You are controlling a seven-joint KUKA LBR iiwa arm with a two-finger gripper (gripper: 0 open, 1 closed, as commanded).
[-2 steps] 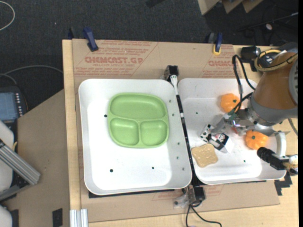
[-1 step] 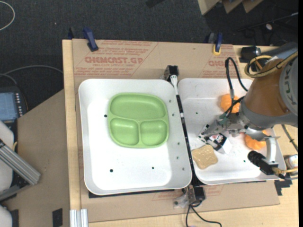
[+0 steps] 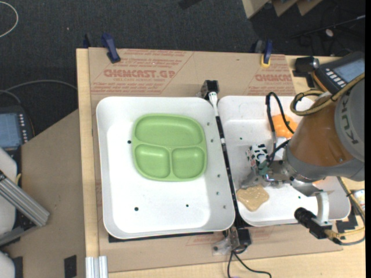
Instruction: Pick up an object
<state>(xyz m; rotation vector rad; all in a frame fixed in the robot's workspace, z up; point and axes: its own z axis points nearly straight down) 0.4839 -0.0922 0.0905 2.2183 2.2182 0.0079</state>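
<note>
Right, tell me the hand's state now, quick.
Hand: low in the right bin, just above the tan object; whether it is open or closed cannot be told, and no object shows in its grip.

Green divided plate [image 3: 170, 146] in left bin [image 3: 116, 207]; hand [image 3: 259, 175] above tan object [image 3: 253, 198].

I see dark carpet floor [image 3: 145, 16] | brown cardboard-topped bench [image 3: 174, 68] printed CHEMCAST | blue clamp [image 3: 110, 47] at its far edge | aluminium rail [image 3: 23, 204] at left.
</note>
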